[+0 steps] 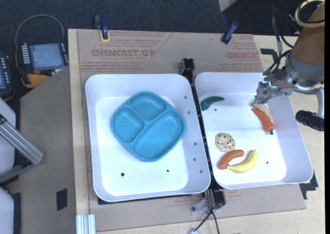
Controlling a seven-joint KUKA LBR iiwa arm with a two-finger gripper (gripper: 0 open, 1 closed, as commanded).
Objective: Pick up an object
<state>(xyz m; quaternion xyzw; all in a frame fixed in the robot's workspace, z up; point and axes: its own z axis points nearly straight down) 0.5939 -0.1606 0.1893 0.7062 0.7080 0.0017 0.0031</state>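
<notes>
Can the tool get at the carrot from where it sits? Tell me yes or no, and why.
Probably yes. The tool hangs right over the upper end of the carrot in the right bin, and nothing lies over the carrot. The green pepper and cookie sit well apart from it.

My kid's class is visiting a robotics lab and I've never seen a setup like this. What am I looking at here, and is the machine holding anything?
One camera looks down at a slant on a bench with two shallow white bins. The left bin holds a blue divided plate. The right bin holds toy food: a green pepper-like piece, a carrot, a cookie, a sausage and a banana. The robot arm reaches in from the right, and its gripper is just above the carrot's upper end. Whether it grips the carrot, I cannot tell.
</notes>
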